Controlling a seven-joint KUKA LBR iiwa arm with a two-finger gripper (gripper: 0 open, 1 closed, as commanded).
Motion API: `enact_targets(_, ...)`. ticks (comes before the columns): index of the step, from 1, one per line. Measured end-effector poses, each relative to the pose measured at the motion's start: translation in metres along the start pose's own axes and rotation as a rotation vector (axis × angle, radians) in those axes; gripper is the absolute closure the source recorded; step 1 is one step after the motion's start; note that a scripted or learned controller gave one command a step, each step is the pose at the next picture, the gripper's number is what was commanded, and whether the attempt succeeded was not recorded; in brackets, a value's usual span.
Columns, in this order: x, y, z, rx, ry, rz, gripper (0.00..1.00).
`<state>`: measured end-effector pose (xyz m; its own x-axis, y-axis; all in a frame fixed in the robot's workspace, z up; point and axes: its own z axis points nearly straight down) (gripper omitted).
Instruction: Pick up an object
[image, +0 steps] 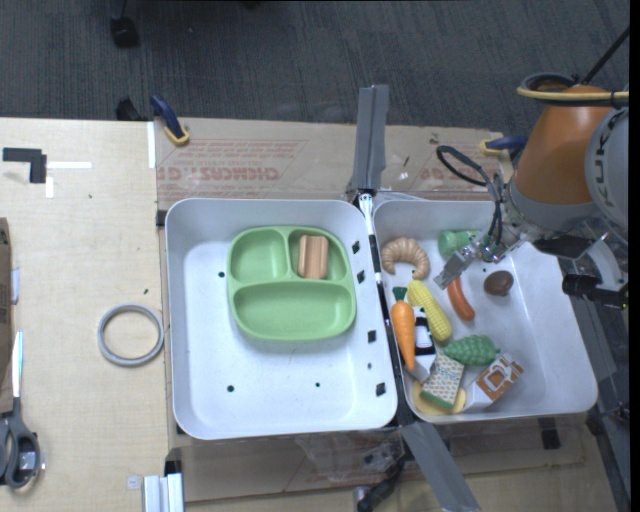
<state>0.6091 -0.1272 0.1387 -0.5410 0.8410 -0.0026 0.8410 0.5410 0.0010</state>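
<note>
Scissors (18, 445) lie at the desk's near edge. In the right bin (560, 330), the tool (478, 256) hangs half-open, holding nothing, just above the sausage (459, 298): probably light, stiff, smooth plastic; grip across its middle.

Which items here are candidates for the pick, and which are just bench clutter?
Belongs to the job:
hand, over the right bin
croissant
corn cob
carrot
red sausage
brown round piece

Lying about:
green divided plate in the left bin
tape ring
scissors
blue clamp
</note>
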Motion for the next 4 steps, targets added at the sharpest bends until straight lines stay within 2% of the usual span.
enact_targets(1, 0.012, -0.001, -0.01, 0.001, 0.001, -0.126, 0.0)
enact_targets(2, 0.011, -0.002, -0.019, -0.001, 0.0, -0.123, 1.0)
enact_targets(3, 0.011, -0.002, -0.019, -0.001, 0.0, -0.122, 0.0)
enact_targets(4, 0.022, -0.032, 0.03, -0.011, -0.009, -0.112, 0.0)
